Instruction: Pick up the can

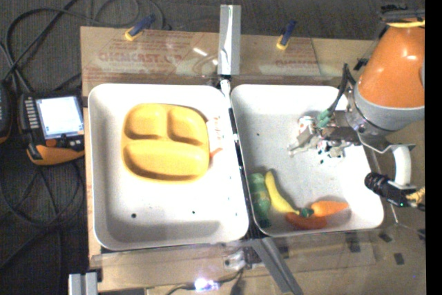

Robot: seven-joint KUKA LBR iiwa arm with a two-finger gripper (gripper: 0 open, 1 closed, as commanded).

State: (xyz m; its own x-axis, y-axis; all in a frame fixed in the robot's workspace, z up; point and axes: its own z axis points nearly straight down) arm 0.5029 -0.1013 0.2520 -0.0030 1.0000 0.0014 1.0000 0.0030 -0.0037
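Spotted green can (260, 197) lying in right bin (276, 103), near-left corner, just beside banana (279, 195). Found gripper (312, 135) over bin's middle, well apart from can. Could not tell grip state.

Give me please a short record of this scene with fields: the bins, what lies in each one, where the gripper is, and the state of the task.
left bin: shallow white bin holding a yellow plastic tray with three compartments
right bin: shallow white bin
right bin contents: green can lying on its side, yellow banana, orange carrot, all near the front edge
gripper: two-finger gripper over the right bin, apart from the green can
arm: grey arm with orange band, entering from the right
task state: can not yet picked up
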